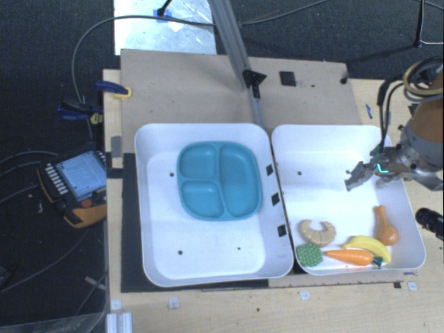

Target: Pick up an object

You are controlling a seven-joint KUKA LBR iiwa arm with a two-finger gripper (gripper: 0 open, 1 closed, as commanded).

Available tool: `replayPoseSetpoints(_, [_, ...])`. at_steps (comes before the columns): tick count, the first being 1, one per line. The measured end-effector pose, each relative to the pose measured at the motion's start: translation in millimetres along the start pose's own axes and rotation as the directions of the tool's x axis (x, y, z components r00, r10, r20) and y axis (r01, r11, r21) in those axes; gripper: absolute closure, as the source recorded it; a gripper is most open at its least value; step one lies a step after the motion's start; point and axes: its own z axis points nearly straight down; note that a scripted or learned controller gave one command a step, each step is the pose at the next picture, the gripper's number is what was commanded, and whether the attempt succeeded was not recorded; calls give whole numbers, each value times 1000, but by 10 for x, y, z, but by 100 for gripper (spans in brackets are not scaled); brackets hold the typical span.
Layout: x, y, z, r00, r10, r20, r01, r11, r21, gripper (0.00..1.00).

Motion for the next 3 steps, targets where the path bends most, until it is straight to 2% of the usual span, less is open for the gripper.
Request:
replayPoseSetpoints(1, [0, 5, -7, 1000, 0, 0, 0, 1000, -2, 0])
replayPoseSetpoints(3, [-110, -126, 1089, 1000, 4, 0, -4, 1000, 2, 0])
